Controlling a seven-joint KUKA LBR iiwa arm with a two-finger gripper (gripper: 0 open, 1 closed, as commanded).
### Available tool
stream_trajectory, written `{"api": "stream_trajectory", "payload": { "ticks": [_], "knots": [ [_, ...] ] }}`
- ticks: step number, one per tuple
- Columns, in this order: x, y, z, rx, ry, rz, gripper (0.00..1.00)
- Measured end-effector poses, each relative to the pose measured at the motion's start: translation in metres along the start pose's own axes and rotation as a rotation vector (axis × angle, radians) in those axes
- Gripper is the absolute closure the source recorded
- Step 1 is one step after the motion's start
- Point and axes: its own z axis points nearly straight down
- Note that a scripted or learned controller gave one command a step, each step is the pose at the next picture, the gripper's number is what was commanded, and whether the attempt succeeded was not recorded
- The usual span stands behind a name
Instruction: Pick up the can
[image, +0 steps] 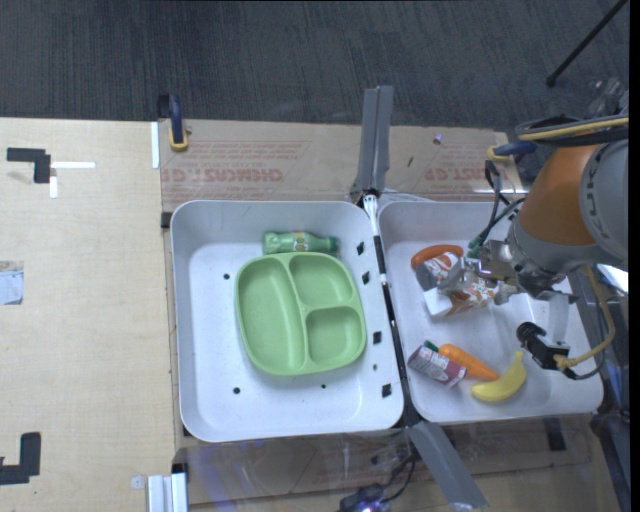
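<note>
**Tool over right bin, can not yet picked**

Wooden worktop (80, 300) carries two white bins side by side, dark floor behind. Left bin (200, 400) holds a green divided plate (300, 312) and a small green bottle (297, 241) lying just above the plate's top edge. Nothing you need there.

Right bin (430, 405) is where the work is. The can (437, 362), as best I can judge, is the small one with the red and green label, lying on its side near the front of the bin. A carrot (470, 361) is touching or just beside it on the right, and a banana (500, 383) lies right after that.

The tool (478, 285) sits above the middle of the right bin, over a crumpled silvery packet (462, 297) and near a red-orange packet (437, 262). You can't tell from this view whether it's apart or together; clutter and wrist block it. Nothing visibly gripped.

Step, my read: approach, not grasp. The tool is well back from the can, toward the bin's far side.

Next move calls for:
- shift toward the bin's front edge, over the can
- line up across the can's short width, since it's lying down
- come down on the side away from the carrot

Risks: the carrot crowds the can, so a finger may land on it or nudge both. The can may roll.
</note>
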Motion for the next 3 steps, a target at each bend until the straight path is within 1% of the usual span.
{"api": "stream_trajectory", "payload": {
  "ticks": [1, 2, 3],
  "knots": [
    [-0.053, 0.038, -0.001, -0.007, -0.005, -0.005, 0.0],
    [-0.072, 0.068, 0.0, 0.001, -0.006, -0.169, 0.0],
    [-0.074, 0.087, 0.001, 0.008, 0.0, -0.167, 0.0]
  ]
}}
